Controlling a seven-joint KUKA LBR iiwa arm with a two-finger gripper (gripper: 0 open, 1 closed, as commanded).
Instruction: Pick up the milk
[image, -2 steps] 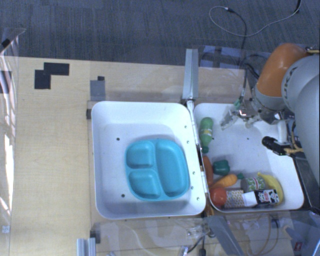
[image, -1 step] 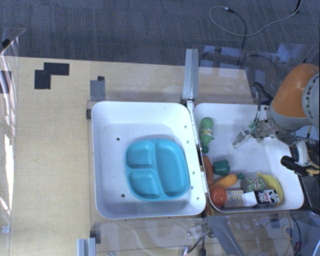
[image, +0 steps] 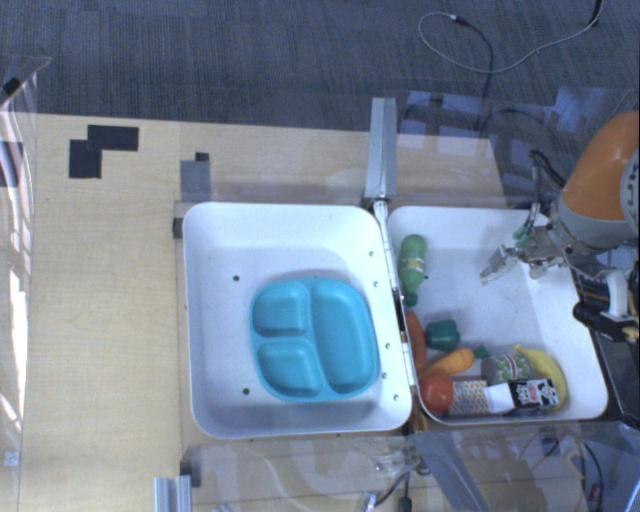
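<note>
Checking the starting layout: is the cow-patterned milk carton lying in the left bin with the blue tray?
No, the black-and-white cow-patterned milk carton lies in the right white bin, beside the yellow banana.

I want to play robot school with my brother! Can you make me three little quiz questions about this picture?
1. True or false: the blue tray lies in the left bin.
2. Which sits right beside the milk carton? A) green bottle B) banana C) blue tray
3. Fill in: the gripper hangs over the ____ bin, toward its far end.

Key: 1 true. 2 B. 3 right. The milk lies at the right bin's near edge, away from the gripper.
</note>
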